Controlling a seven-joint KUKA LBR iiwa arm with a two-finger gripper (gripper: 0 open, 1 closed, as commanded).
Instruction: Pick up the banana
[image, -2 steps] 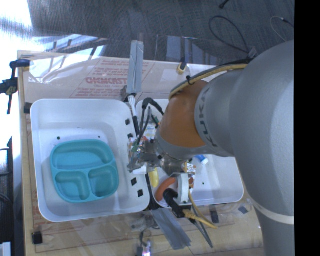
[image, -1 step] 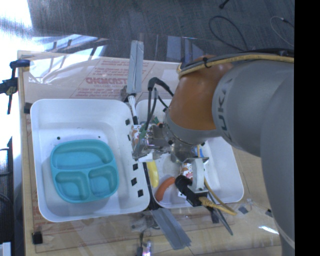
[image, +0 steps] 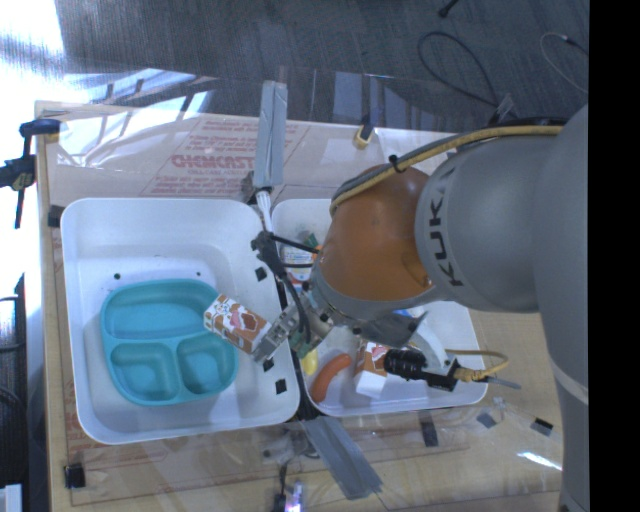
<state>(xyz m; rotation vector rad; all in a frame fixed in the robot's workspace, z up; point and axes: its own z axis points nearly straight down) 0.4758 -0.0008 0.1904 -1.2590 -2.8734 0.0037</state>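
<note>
A small yellow patch (image: 308, 358), likely the banana, peeks out beneath the arm at the left side of the right bin (image: 455, 395); the rest of it is hidden. My gripper (image: 280, 335) hangs low over the divider between the two bins, just left of that yellow patch. A brown-and-white patterned carton (image: 235, 322) lies right against the gripper's left side, on the edge of the left bin (image: 90, 250). The large orange and grey wrist covers most of the right bin.
A turquoise compartment tray (image: 165, 345) lies in the left bin beside the carton. In the right bin, near the front, are an orange-red object (image: 330, 373) and a white-and-red box (image: 371, 365). A black cable connector (image: 420, 368) juts over the bin's front.
</note>
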